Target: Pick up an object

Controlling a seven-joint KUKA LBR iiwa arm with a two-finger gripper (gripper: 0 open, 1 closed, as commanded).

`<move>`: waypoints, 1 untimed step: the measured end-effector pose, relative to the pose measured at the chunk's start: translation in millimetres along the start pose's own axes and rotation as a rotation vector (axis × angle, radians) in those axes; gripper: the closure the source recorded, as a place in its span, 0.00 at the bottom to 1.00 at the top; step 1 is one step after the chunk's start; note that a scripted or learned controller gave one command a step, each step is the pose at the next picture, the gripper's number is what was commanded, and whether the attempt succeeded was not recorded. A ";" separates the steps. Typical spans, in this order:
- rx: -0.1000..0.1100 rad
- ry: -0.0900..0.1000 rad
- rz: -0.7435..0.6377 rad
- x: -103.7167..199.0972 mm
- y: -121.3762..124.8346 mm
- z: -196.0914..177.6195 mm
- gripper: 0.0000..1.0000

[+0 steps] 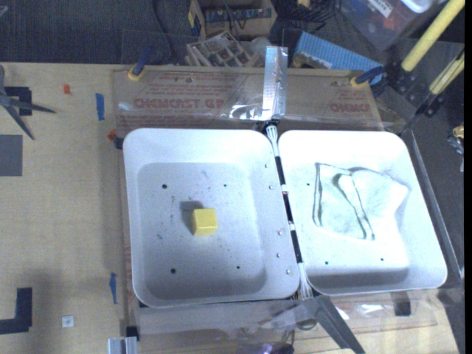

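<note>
Smooth white plastic bins (147,150), matt yellow block (205,222), thin pale crumpled cloth (361,201), light wood bench (59,220)

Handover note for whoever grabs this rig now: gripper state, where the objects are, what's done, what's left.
Gripper: nothing to report on it from this camera view; assume no grasp.
Objects: a yellow block lies flat near the middle of the left bin, apart from the walls. A white cloth, crumpled and spread, lies in the right bin, towards its far right side.
Done: nothing picked; both things rest on the bin floors.
Left: the whole pick. The block looks the easier target, since it stands free with room all round; the cloth is flat and may slip out of a pinch.
</note>
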State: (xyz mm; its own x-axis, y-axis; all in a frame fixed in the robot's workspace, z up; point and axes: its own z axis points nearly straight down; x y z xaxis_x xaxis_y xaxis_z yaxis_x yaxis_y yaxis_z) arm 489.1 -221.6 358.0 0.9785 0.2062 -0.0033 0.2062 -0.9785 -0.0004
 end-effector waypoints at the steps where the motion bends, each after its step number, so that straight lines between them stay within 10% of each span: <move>1: 0.002 0.001 0.008 13.5 4.3 99.3 0.00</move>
State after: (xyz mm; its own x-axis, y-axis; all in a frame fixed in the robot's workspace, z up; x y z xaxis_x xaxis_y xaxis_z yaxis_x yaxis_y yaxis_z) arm 502.9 -223.0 258.7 0.9801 0.1986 -0.0024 0.1986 -0.9801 -0.0026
